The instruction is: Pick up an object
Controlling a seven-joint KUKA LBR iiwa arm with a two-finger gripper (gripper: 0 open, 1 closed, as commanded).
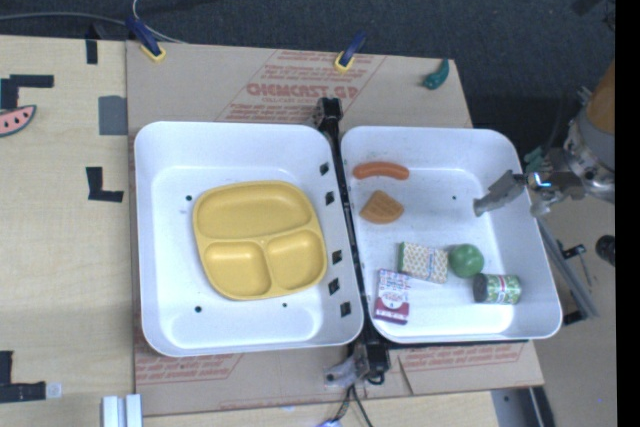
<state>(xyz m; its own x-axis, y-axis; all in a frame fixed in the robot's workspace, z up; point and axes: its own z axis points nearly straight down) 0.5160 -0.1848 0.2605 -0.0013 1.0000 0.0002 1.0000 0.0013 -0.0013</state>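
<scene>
Hovering at the right rim of the right bin [505, 147], the gripper [500, 198] is carrying nothing; its grip cannot be told. Inside that bin the green ball [465, 260], can [498, 289], sausage [381, 171] and two packets are lying untouched, so the pick is remaining entirely undone.

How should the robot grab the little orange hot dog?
Probably across the middle of the hot dog, coming straight down from above. It lies flat and lengthwise left to right, long and thin, so fingers closing front to back span its narrow width. Nothing touches it.
</scene>
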